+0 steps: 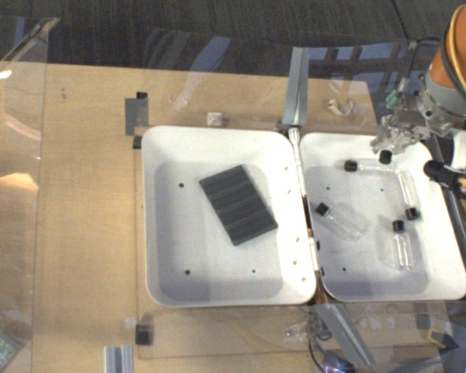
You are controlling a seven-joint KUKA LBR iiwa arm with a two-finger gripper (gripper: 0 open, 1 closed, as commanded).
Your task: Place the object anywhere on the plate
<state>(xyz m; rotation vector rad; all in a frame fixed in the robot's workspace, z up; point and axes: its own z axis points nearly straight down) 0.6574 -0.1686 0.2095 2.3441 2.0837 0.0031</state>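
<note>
A dark grey ribbed plate (238, 204) lies flat and turned at an angle in the middle of the left bin (163, 278). Several clear vials with black caps lie in the right bin (450, 286): one near the left wall (340, 219), one at the right (408, 189), one lower right (403, 249). A black cap (349, 165) rests near the far wall. My gripper (390, 137) hangs over the far right corner of the right bin, far from the plate. Another black cap (385, 157) shows just under it; whether it is held is unclear.
The arm with its orange band (464, 45) comes in from the upper right. A metal divider post (297, 84) stands behind the joint between the bins. A small black block (142, 98) and a pale cube (213, 119) sit on the bench behind the left bin.
</note>
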